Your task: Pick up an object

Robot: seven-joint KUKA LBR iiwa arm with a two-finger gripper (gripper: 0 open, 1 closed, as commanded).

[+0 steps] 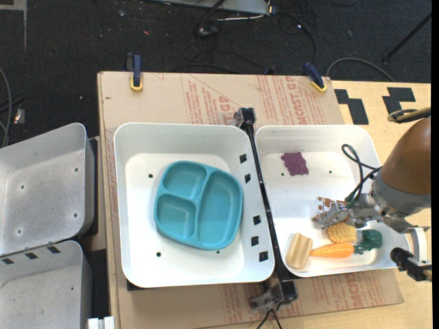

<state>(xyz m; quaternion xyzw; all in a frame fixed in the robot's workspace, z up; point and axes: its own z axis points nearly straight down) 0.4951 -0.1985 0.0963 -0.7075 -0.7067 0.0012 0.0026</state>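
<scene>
We see the gripper [336, 216] low in the right bin [322, 137], just beside a yellow toy [341, 233] and an orange carrot [332, 251], likely seeking one; whether it grips anything, we cannot tell.

Teal divided plate [199, 205] is taking up the left bin's [130, 252] middle leaving only margins open, while right bin's [357, 139] lower corner is sitting crowded with a carrot [332, 251], a tan block [299, 250] and a yellow piece [341, 234], purple scrap [294, 163] lying apart in open floor.
</scene>
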